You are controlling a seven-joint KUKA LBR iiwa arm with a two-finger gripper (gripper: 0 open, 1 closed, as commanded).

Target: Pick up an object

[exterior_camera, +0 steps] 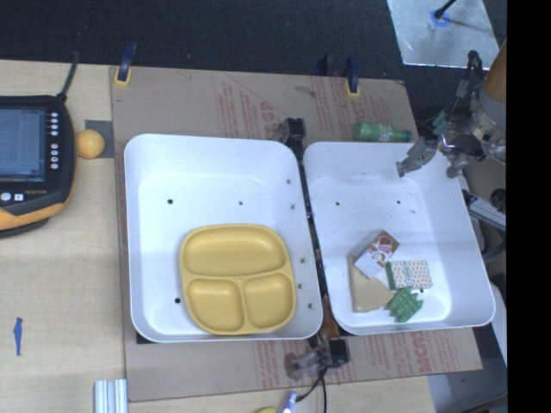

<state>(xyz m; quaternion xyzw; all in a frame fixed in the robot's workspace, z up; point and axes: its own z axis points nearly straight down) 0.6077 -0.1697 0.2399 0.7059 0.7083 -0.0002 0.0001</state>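
A robotics lab: clamped bench (pixel 69 317), white bins (pixel 146 157), teach pendant (pixel 30 162)

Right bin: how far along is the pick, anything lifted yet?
Done: nothing looks lifted. The small items, a card, a tan wedge, a patterned square and a green piece, lie clustered on the right bin's floor near its front edge. In hand: the pincer hangs at the bin's far right corner, nothing between its fingers. Left: move over the cluster, descend, grasp, lift.
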